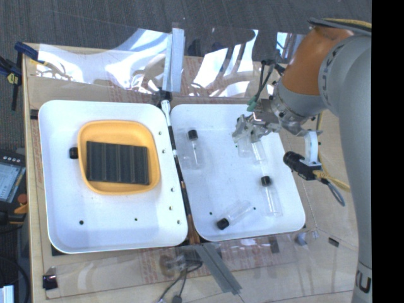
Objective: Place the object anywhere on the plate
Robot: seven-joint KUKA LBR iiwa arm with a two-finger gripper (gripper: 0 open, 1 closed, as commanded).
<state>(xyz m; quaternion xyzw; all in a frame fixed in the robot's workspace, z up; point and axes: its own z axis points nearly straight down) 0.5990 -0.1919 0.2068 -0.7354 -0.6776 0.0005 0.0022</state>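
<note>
A yellow plate (pixel 118 134) with a black ridged insert (pixel 118 161) lies in the left bin (pixel 57 219). Three clear vials with black caps lie in the right bin (pixel 214 188): one at the upper left (pixel 192 149), one at the right (pixel 269 196), and one near the front (pixel 232 213). My gripper (pixel 250 133) hangs low over the upper right part of the right bin. Something clear, perhaps another vial (pixel 257 151), shows just below it. The view does not show whether it is held.
A small black piece (pixel 74 153) sits in the left bin just left of the plate. A raised divider (pixel 177 169) separates the bins. Clear plastic sheeting (pixel 145 62) lies behind both bins, and cables and a bracket (pixel 202 264) lie at the bench front.
</note>
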